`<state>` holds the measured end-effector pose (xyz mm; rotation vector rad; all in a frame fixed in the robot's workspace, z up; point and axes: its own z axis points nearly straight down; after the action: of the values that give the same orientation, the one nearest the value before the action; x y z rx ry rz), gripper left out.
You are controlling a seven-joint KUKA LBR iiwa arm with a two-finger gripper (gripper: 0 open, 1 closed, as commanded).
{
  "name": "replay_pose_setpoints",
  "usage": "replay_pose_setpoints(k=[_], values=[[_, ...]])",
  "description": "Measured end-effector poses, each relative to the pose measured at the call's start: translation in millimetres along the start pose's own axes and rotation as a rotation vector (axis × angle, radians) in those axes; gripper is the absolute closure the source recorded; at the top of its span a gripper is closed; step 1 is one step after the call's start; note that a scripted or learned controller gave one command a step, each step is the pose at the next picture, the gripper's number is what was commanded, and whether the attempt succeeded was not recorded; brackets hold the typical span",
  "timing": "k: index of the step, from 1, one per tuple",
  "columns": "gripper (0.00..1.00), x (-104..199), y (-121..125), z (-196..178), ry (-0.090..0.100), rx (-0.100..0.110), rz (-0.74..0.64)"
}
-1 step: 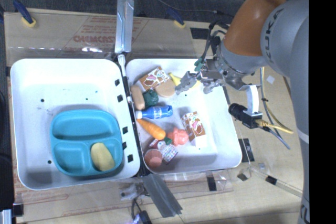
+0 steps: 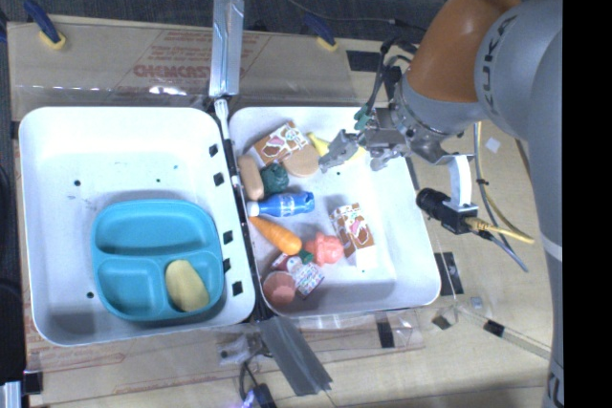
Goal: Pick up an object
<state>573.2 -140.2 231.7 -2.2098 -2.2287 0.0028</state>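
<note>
Several small items crowd the right-hand white bin under the two-finger gripper, and that crowding is the chief risk. The gripper's fingers stand apart with nothing between them, hanging over the bin's upper right part.

Nearest to it, just to its left, lies a small yellow piece, mostly tucked behind a round tan toy bun. A printed brown-and-white carton touches the bun on the far side. A descent here could catch two things at once, or knock the bun aside and close on air.

Below the gripper and nearer the bin's middle, a second printed carton lies more on its own; it is probably the cleaner target, though its flat faces may slip if the fingers meet it at a corner.

Further left of the tool, a dark green lumpy toy, a tan sausage-shaped piece, a blue-and-white bottle and an orange toy carrot lie tight against the bin's dividing wall, where a finger could strike the rim.

Further down, a pink toy, a small printed packet and a reddish-brown round piece overlap, so a grasp could pinch only an edge.

Farthest off, in the left bin, a blue compartment tray holds a yellow potato-like toy, a long reach away.
</note>
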Motion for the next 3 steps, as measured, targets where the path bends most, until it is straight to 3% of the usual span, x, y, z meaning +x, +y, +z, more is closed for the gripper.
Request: replay_pose_setpoints(k=[1,2,3], values=[[0.0,-27,-30,115,-0.011,-0.032,-0.068],[0.0,-13,-7,115,-0.009,-0.032,0.125],[0.0,0,36,103,0.0,-0.005,0.02]])
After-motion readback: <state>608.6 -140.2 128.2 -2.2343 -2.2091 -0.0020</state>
